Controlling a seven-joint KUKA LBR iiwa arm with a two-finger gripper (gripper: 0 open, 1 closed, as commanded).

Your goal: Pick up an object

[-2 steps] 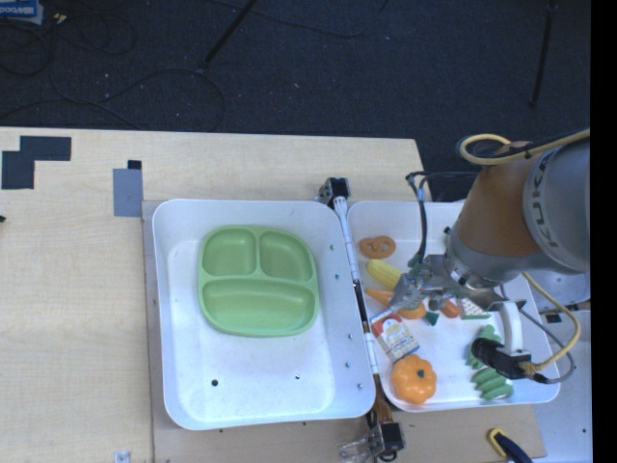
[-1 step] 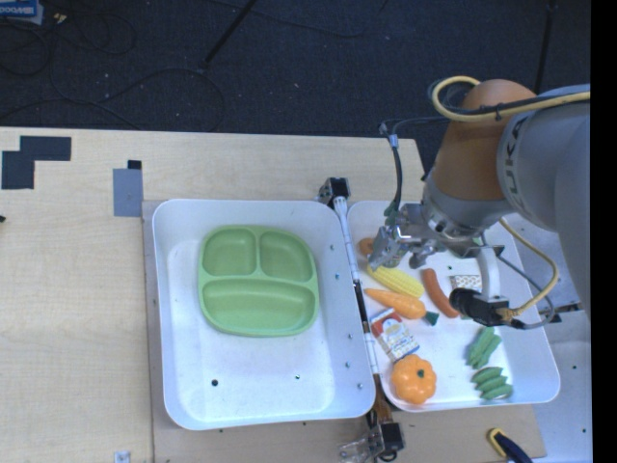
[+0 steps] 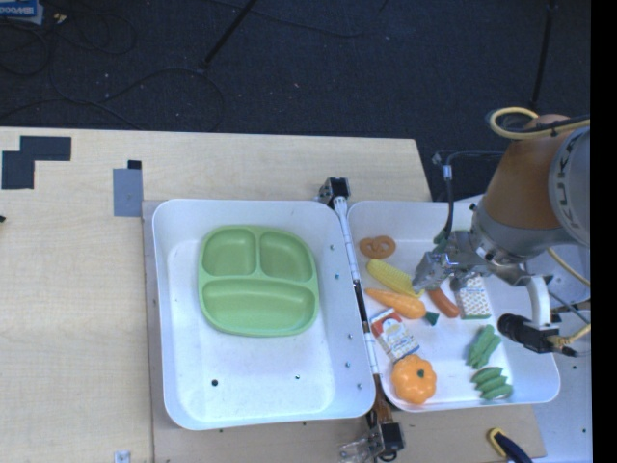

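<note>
Hand (image 3: 436, 270) sat low in right bin (image 3: 540, 386), center-right of frame, above corn (image 3: 389, 276), carrot (image 3: 396, 302) and red sausage (image 3: 443, 302). Finger spread: cannot tell; no object seen between them. Pretzel (image 3: 377, 247) upper left in bin, pumpkin (image 3: 415, 379) and 2 green pods (image 3: 487, 365) lower. Green divided plate (image 3: 258, 281) lay in left bin (image 3: 174, 394).

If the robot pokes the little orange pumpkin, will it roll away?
The small round orange toy pumpkin would probably wobble or roll a little, since its body looks rounded. It likely wouldn't go far: it sits near the front rim of the right-hand shallow white bin. It looks like smooth plastic, so it is probably light and may slip.
</note>
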